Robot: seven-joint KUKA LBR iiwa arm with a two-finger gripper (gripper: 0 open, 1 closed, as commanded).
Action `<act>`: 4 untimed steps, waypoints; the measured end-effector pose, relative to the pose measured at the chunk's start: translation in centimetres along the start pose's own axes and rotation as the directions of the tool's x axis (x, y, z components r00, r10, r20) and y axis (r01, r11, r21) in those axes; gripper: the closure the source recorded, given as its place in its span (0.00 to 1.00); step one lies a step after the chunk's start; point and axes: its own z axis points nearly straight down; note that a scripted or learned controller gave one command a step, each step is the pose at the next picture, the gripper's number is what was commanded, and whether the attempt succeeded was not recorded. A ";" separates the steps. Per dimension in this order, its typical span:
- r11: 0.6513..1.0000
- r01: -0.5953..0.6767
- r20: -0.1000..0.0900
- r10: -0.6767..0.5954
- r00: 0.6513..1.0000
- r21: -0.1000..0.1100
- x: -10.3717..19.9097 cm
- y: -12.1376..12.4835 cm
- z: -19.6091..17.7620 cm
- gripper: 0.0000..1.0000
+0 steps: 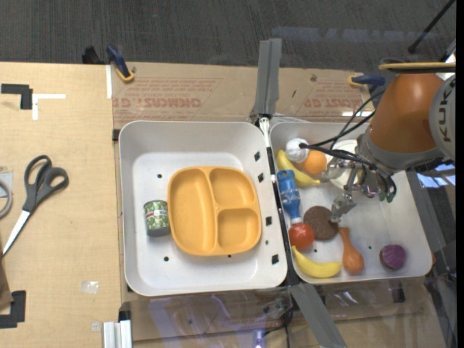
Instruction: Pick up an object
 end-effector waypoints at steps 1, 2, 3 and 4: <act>0.998 -0.057 0.000 0.057 0.998 0.002 -7.3 -8.0 -7.6 0.00; 0.994 -0.112 0.010 0.112 0.994 0.003 -1.9 -2.7 -1.8 0.00; 0.975 -0.222 0.030 0.222 0.975 0.000 -2.6 3.4 -1.6 0.00; 0.967 -0.254 0.026 0.254 0.967 0.000 -4.0 4.1 -1.5 0.00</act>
